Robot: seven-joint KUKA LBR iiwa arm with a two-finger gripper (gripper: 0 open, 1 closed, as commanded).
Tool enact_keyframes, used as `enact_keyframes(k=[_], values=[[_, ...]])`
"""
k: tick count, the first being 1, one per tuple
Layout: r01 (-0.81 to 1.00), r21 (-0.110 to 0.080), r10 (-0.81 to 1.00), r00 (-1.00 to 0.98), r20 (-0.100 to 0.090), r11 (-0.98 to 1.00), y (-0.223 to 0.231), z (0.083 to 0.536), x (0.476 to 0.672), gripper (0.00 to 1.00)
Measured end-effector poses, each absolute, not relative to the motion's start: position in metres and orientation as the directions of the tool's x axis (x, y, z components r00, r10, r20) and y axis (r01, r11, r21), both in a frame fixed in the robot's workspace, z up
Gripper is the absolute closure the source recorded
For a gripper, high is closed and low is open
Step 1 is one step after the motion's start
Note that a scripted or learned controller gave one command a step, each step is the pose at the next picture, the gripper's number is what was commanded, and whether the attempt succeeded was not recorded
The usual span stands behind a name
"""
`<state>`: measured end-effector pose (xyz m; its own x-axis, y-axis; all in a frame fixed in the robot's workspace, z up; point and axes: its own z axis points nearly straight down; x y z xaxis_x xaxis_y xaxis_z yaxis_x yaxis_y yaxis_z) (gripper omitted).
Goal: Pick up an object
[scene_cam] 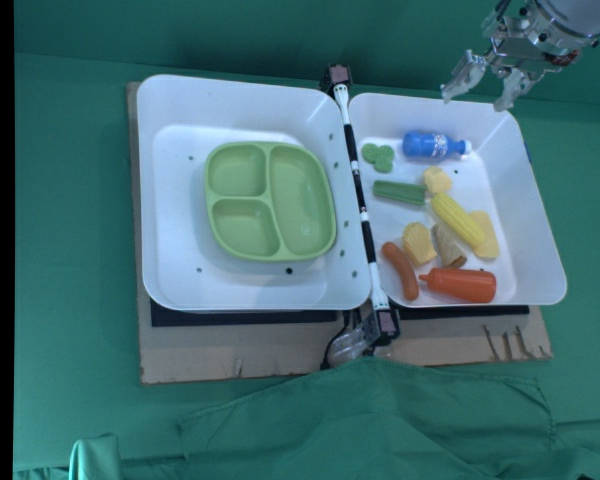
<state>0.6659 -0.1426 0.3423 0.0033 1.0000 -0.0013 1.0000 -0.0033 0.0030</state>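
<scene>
I see the gripper [488,81] hanging above the right bin's [540,268] far edge, jaws spread, nothing between them. The blue bottle [432,145] lies near that far edge.

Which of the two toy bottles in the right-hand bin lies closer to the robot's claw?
The blue bottle, at the far end of the right bin, just below the gripper. The orange-red bottle lies at the bin's near edge.

Green bench [70,218] bears cardboard [180,363] (under bins [180,98])
</scene>
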Motion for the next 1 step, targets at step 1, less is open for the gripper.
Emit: enact_keyframes(k=[1], values=[[1.000, 0.001, 1.000, 0.002, -0.003, -0.002, -0.1413, 0.3040, 0.6826, 0.00]])
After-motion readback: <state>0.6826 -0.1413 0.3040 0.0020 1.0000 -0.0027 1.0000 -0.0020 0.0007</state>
